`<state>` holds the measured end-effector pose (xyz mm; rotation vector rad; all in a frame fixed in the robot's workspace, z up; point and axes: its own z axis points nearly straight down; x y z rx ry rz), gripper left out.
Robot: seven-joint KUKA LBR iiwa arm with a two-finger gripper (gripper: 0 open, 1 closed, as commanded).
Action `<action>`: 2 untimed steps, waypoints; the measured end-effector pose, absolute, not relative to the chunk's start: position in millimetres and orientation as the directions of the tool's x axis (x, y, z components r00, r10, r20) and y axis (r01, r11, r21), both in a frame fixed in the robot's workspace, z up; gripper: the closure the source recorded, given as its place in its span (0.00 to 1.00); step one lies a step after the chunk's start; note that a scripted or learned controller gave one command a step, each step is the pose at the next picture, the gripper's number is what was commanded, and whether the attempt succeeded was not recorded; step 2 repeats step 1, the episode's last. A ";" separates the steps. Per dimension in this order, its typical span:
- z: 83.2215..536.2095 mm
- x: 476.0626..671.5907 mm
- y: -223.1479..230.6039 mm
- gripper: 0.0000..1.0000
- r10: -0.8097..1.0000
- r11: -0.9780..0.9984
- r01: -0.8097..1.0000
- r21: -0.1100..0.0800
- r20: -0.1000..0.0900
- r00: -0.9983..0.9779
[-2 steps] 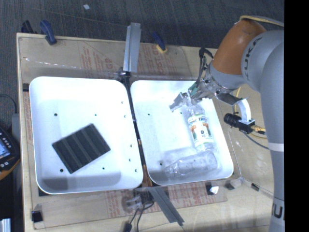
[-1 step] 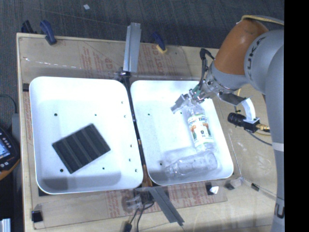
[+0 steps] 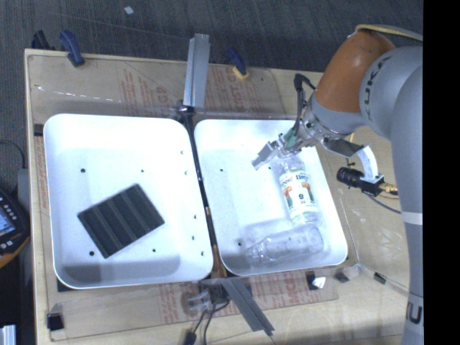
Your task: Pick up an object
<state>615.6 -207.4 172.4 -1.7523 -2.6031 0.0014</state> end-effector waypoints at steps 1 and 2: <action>172.5 615.5 -207.6 0.00 0.927 0.376 0.927 -0.003 0.002 -0.376; 172.5 615.5 -207.6 0.00 0.927 0.376 0.927 -0.003 0.002 -0.376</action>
